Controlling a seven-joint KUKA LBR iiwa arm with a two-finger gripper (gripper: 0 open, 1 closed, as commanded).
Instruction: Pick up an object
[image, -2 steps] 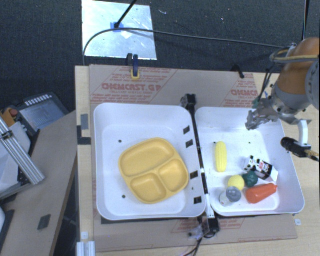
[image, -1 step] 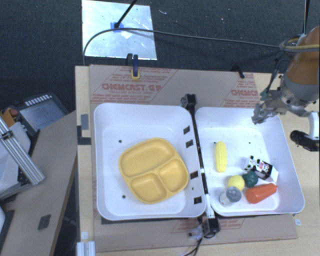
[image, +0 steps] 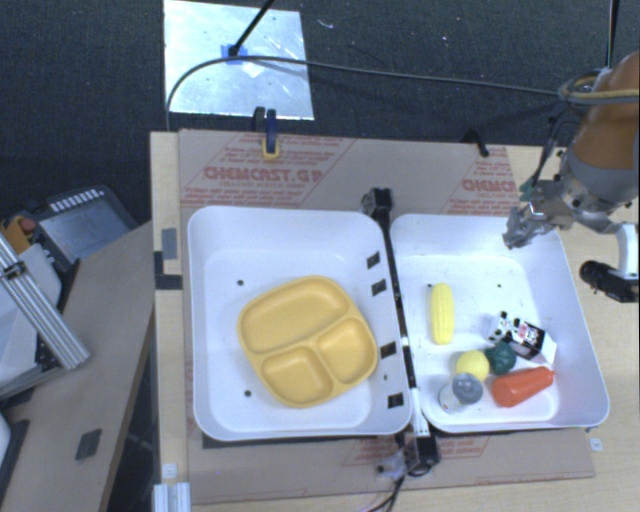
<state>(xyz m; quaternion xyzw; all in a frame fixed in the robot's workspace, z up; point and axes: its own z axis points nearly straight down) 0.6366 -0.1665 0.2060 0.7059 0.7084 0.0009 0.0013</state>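
Two bins on worktop (image: 170, 200). My fingers (image: 520, 228) hover over right bin (image: 570, 300) far corner; open/closed, can't tell. Corn (image: 441, 312) sits apart.

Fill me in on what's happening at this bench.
A robot arm reaches in from the right, its gripper hovering over the back corner of the right bin. Nothing is picked yet: the corn cob, yellow ball, carrot and other small items lie in that bin. The left bin holds a yellow divided tray.
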